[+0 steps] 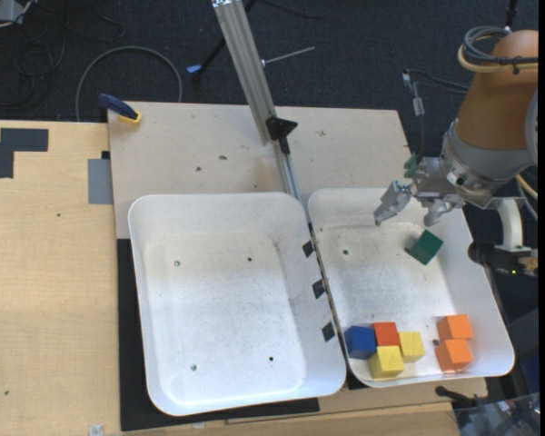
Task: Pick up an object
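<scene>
My gripper (411,210) hangs over the back of the right bin (372,243), its two fingers spread open with nothing between them. A green block (425,246) lies tilted on the bin floor just in front of and slightly right of the fingertips, apart from them. At the bin's near end sit a blue cube (360,341), a red cube (386,334), two yellow cubes (388,361) (411,344) and two orange cubes (455,327) (451,353).
The left bin (163,243) lies beside the right one, with a divider and black clips (318,287) between them. A slanted aluminium rail (250,66) rises behind the bins. The arm's grey and orange body (495,107) stands at the right.
</scene>
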Controlling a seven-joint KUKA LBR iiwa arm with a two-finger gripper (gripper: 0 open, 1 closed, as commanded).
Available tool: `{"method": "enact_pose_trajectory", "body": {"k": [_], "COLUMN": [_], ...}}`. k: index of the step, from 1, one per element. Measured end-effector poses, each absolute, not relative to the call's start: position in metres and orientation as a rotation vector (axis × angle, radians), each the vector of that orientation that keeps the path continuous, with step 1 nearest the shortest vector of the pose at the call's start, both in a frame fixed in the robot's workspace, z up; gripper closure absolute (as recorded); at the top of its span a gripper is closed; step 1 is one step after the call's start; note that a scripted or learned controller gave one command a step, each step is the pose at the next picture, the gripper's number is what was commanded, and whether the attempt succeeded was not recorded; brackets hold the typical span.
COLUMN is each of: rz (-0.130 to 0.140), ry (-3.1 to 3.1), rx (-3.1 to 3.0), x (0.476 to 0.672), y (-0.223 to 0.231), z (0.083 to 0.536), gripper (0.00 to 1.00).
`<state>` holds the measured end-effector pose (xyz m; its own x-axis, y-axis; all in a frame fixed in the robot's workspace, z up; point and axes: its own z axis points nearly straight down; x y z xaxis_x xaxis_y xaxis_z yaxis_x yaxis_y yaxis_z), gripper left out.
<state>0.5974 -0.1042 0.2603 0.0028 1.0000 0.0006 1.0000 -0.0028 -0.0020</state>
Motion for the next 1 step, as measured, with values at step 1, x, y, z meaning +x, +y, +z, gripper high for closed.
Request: {"method": "enact_pose_trajectory", "body": {"k": [1], "rz": [0.011], "ry": [-2.210], "rx": [-2.225], "x": [0.5833], "y": [-0.1713], "z": [0.2018], "gripper": [0.00]}}
